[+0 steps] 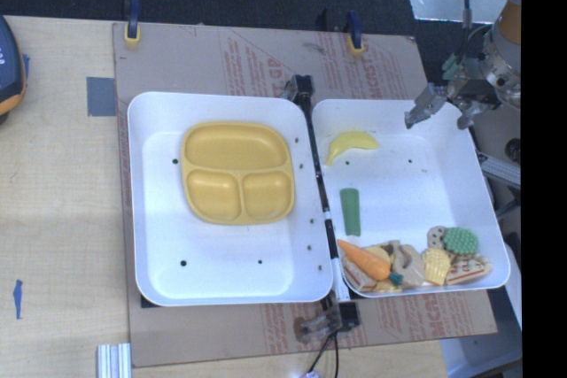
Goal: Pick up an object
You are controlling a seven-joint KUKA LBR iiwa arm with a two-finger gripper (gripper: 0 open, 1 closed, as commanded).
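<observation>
Left bin (pixel 151 190): divided tray (pixel 237 171) laid centrally. Right bin (pixel 461 181): banana (pixel 351 143) at rear left; stick (pixel 351 212) before it; carrot (pixel 365 260), corn (pixel 435 264), possibly biscuits heaped along front edge.

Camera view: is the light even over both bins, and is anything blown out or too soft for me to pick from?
Camera view: light is even and bright over both bins; the left bin wall is near white with little surface detail; the yellow tray reads clearly; the toy-food pile in the right bin is soft, pieces hard to separate; the gripper is slightly blurred at the bin's far edge.
</observation>
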